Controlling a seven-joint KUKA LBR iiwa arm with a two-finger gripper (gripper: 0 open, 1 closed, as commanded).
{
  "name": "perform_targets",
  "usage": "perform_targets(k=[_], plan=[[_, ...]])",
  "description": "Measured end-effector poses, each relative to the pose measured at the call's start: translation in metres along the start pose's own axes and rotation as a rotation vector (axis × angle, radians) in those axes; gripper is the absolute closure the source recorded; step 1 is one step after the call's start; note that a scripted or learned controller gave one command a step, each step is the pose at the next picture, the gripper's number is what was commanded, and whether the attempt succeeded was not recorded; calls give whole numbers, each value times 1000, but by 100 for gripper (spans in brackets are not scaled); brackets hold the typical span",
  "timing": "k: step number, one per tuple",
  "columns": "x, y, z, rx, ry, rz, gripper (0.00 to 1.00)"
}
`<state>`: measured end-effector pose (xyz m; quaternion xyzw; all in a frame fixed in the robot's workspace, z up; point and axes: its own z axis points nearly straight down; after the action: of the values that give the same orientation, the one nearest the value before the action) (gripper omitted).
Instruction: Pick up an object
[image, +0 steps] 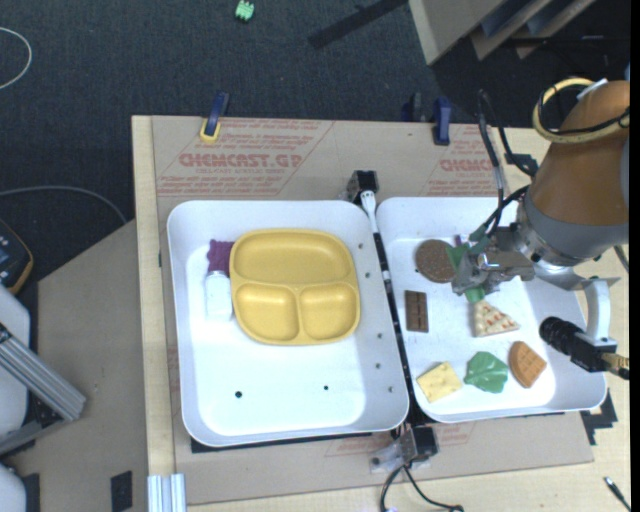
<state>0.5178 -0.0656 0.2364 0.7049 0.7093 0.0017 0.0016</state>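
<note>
The surface is a brown board that carries two shallow white bins side by side. The left bin holds a yellow divided tray, with a white bottle and a small purple thing just beside its left edge.

The right bin holds the small food-like pieces, spread apart, so I think each one can be taken alone. The arm reaches in from the right and hangs over the upper middle of this bin. Its gripper points down between a round brown cookie and a pizza slice, near both. The state of the gripper cannot be judged here.

Further down lie a brown chocolate bar, a green leaf piece, a bread-like piece and a yellow cheese wedge.
</note>
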Motion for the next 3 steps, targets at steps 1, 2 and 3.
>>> perform_targets(k=[1, 2, 3], plan=[[56, 4, 0, 1, 0, 0, 100], [61, 6, 23, 10, 1, 6, 100], [64, 2, 21, 8, 1, 6, 100]])
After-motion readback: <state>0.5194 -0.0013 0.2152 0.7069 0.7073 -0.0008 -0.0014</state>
